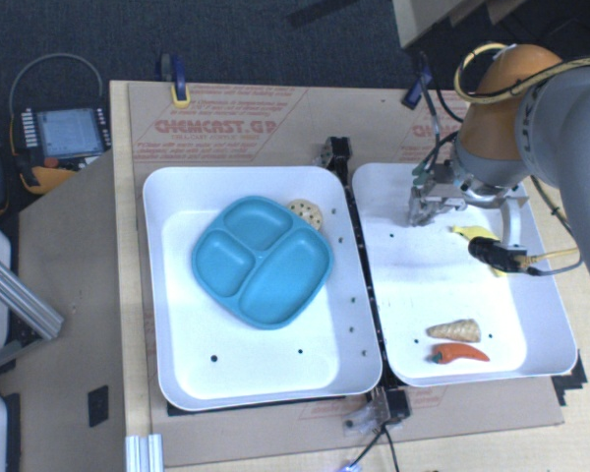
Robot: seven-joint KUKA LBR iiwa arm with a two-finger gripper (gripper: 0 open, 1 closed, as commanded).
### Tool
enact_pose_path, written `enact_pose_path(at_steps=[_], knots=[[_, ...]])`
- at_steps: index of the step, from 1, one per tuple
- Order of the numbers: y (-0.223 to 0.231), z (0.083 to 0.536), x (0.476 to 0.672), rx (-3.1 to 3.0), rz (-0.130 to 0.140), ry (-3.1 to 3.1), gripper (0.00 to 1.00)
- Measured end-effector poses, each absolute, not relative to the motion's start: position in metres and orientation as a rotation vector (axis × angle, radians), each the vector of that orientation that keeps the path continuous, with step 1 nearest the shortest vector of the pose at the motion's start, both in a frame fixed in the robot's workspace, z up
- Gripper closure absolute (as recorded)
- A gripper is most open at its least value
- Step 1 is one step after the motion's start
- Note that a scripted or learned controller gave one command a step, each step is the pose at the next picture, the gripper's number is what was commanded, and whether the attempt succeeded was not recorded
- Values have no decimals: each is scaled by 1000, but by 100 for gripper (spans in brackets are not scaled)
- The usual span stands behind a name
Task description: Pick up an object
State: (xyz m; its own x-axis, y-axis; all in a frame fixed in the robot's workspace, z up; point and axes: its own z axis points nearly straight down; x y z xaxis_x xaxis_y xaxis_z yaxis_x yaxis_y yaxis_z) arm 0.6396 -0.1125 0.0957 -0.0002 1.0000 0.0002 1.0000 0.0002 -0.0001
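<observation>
Camera view: end effector (428, 207) low in right bin (403, 264), finger state cannot tell; nothing visibly held, pick not done.

Divided plate (263, 262) in left bin (167, 293), cookie (306, 210) behind it, carrot (454, 331) & chili (460, 354) in right bin (403, 293).

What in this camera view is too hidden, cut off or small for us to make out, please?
- Gripper: fingers too small and blurred to judge, camera view.
- Cookie: partly covered by the blue divided plate.
- Yellow object: partly behind a black part of the arm; identity unclear.
- Arm: cut off by the right edge.
</observation>
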Motion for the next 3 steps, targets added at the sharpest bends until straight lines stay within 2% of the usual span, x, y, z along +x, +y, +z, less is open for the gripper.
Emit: enact_pose_path(at_steps=[1, 2, 3], knots=[[-115, 158, 649, -2226, -8, -2228, 100], [-118, 218, 643, -2227, -7, -2227, 100], [-118, 227, 644, -2224, -3, -2225, 100]])
